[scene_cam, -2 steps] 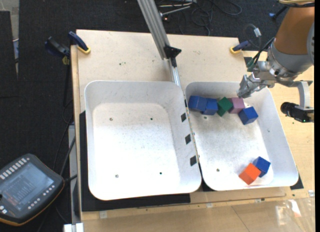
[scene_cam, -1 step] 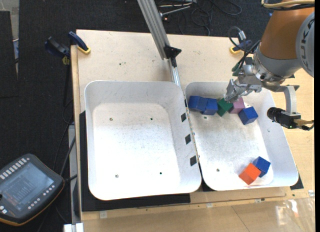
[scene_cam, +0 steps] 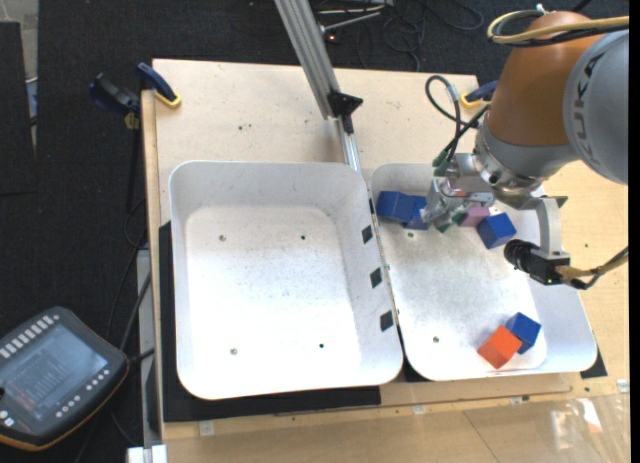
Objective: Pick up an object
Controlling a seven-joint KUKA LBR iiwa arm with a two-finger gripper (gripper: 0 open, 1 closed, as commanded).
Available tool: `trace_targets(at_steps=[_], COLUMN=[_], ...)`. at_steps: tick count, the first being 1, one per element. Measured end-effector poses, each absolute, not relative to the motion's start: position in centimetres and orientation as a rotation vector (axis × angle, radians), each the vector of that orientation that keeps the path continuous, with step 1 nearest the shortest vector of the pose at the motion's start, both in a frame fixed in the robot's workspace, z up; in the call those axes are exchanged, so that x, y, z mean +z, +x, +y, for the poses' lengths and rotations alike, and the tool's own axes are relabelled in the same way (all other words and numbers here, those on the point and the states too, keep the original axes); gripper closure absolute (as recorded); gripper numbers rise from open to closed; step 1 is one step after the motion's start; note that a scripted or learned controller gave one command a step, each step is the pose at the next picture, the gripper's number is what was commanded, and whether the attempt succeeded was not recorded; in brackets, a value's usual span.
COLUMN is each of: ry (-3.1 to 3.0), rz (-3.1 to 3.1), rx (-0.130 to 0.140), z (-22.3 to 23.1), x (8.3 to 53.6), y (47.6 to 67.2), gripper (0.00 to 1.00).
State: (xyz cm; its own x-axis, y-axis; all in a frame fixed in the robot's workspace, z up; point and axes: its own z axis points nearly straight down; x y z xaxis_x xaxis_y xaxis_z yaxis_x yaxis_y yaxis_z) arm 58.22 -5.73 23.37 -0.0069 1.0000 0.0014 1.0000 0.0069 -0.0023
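1. On the wooden bench (scene_cam: 250, 101), two shallow white bins side by side; left bin (scene_cam: 200, 191) broad, with rounded corners and a faintly speckled floor; right bin (scene_cam: 440, 351) of the same smooth white material, partly covered by the arm.

2. In the right bin, blocks counted: three blue, one orange, plus small pink and green pieces near the tool, too crowded to count surely.

3. At the right bin's far left corner, a blue block (scene_cam: 400, 207), chunky and matte, plain-faced, lying just beside the gripper (scene_cam: 440, 217); nearest of the pieces to the tool.

4. To the right of the tool, a second blue block (scene_cam: 496, 229), tilted, touching a small pink piece (scene_cam: 477, 216); a green scrap (scene_cam: 463, 219) wedged beside them, shape hard to tell.

5. Near the right bin's front right corner, an orange block (scene_cam: 499, 347) touching a third blue block (scene_cam: 522, 330); both cube-like, matte, well apart from the tool.

6. Over the right bin's far end, grey arm (scene_cam: 590, 101) with a glossy orange band, reaching down; gripper low among the clustered pieces; cannot tell its state, metal parts blurred and crowded; nothing visibly held.

7. Beyond the bins, a slanted aluminium rail (scene_cam: 305, 36), smooth and ribbed; at the bench's far left corner, a blue and yellow clamp (scene_cam: 155, 84); lower left, on the dark floor, a grey pendant (scene_cam: 50, 376) with a screen.
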Motion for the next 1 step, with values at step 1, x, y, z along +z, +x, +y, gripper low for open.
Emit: trace_targets(at_steps=[1], ry=[-2.21], rz=[-2.228], rx=[0.0], z=[-1.16], x=[24.24], y=[55.22], gripper=[1.0])
